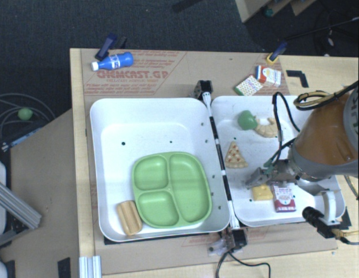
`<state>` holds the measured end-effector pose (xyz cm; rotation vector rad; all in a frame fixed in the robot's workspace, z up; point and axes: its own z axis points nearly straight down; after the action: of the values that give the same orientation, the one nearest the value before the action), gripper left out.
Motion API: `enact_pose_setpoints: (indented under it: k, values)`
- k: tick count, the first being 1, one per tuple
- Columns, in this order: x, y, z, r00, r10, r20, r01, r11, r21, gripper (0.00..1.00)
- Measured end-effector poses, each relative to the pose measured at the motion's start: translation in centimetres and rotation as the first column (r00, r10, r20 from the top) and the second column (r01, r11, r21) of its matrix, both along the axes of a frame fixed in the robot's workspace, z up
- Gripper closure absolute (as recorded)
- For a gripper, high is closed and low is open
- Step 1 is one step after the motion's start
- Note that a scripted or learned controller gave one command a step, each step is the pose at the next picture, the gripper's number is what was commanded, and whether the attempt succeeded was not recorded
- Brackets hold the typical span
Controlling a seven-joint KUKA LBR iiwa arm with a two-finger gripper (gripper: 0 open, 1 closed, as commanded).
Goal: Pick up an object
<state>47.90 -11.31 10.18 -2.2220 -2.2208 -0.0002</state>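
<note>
Nearest the camera, at the front of the right-hand white bin [249,216], a small yellow block [261,193] lies just beside a flat red-and-white packet [283,198]. The grey arm's pincer [266,175] sits low over the block, but whether it is parted or closed I cannot tell. Nothing looks lifted, so the pick seems at its reaching stage, with the grasp and raise left to do.

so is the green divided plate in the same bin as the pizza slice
No, the green divided plate lies in the left bin, the pizza slice in the right bin.
</note>
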Motion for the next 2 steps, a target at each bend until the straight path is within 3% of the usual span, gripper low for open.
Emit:
enact_pose_setpoints:
  k: [1,2]
  values:
    - [0.2,0.5,-1.3,1.0,-0.003,0.01,0.003,1.0,-0.008,0.0]
    - [10.5,-1.9,3.0,1.0,0.001,0.003,-0.001,1.0,-0.001,0.0]
